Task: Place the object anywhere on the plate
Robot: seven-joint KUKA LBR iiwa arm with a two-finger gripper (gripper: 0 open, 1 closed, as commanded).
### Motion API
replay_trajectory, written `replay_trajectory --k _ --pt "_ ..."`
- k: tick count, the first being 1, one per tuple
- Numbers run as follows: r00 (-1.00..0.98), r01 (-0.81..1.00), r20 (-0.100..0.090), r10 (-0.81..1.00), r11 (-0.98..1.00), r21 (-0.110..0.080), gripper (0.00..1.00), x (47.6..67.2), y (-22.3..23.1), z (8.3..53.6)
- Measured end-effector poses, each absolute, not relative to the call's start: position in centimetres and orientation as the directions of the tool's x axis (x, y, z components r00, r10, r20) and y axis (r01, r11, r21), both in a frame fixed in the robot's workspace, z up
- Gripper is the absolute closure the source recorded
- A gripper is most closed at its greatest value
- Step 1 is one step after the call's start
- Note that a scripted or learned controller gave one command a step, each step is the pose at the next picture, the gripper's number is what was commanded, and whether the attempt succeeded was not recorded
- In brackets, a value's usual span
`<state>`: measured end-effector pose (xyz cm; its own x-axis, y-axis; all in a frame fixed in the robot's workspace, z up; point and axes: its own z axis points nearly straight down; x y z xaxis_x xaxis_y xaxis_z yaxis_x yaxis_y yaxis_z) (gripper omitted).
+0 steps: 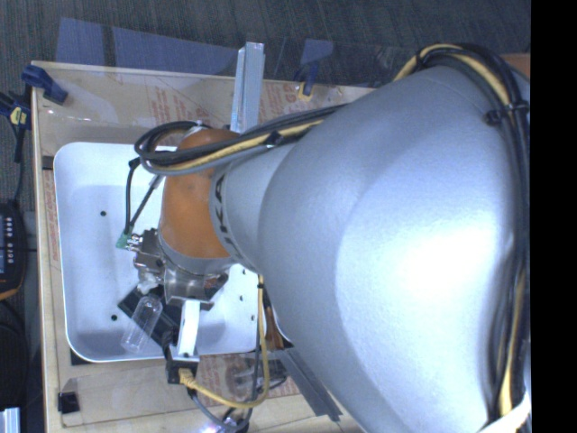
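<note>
Looming grey arm (388, 251) swallows the right side, its orange band (185, 210) over one white bin (81, 197) on the left. That bin rests on a pale wooden bench (54, 97) over dark carpet (135, 7). Low in the bin hangs the gripper (149, 318); whether it's parted or closed, I cannot tell, and no plate or object can be made out.

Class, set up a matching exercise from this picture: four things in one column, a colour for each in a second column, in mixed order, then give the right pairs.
1. bin
2. wrist band
3. clamp
4. arm shell

a. orange
b. grey
c. white
d. blue

Pairs: 1-c, 2-a, 3-d, 4-b
</note>
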<state>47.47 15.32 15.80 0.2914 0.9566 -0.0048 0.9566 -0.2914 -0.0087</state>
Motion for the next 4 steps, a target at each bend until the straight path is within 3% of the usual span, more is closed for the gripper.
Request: replay_trajectory --k 1,2,3,4 --pt "0.260 0.966 -0.001 0.966 -0.260 -0.003 1.00 47.7 0.5 19.7" --pt "-0.038 0.999 0.000 0.999 0.038 -0.004 1.00 48.0 9.1 19.0" --pt "0.329 0.944 -0.004 0.944 -0.329 -0.007 1.00 48.4 15.1 17.2" --pt "0.196 0.981 -0.001 0.981 -0.196 -0.007 1.00 47.6 2.7 19.8"
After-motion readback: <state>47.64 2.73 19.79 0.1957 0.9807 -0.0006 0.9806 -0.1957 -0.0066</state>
